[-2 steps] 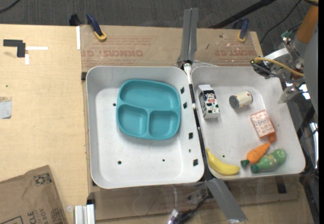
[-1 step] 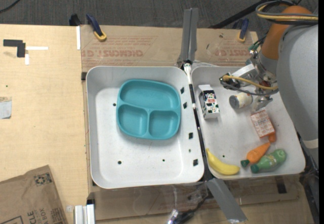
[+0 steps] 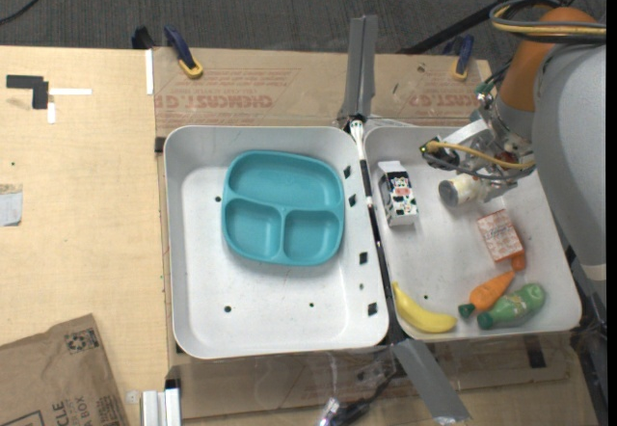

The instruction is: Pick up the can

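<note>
The left bin [image 3: 183, 251] is white and holds a teal divided plate [image 3: 283, 208]; the right bin [image 3: 434, 270] is white, with a yellow banana [image 3: 422, 314], an orange carrot [image 3: 492, 288], a green bottle [image 3: 513, 306] and a pale silver-grey can [image 3: 458, 190]; the worktop [image 3: 77, 222] is light tan wood.

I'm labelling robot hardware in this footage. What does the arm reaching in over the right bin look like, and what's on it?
The arm is a bulky, rounded light-grey body with an orange band above the wrist. Yellow and black cables loop over its top. The gripper is a darker metal assembly with yellow wiring draped across it.
</note>
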You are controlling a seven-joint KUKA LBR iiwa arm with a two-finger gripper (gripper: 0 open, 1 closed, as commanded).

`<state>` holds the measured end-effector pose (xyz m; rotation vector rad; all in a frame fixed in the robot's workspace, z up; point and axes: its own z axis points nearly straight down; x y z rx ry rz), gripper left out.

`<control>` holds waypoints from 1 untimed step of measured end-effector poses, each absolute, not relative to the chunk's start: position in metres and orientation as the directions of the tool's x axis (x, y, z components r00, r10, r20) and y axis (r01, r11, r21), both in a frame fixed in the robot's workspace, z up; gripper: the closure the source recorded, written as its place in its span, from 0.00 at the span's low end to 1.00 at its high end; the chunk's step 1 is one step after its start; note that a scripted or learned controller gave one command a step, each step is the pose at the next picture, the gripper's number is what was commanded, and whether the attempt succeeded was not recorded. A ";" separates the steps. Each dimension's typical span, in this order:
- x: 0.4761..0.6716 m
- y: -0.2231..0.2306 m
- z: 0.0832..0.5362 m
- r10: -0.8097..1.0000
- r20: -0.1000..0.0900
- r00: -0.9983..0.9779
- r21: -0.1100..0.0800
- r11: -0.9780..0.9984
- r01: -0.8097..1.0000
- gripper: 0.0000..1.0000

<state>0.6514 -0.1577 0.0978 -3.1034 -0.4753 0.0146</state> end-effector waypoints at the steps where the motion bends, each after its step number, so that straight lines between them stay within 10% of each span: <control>1: 0.651 -0.158 0.098 0.300 -0.009 0.954 -0.003 -0.954 0.300 0.00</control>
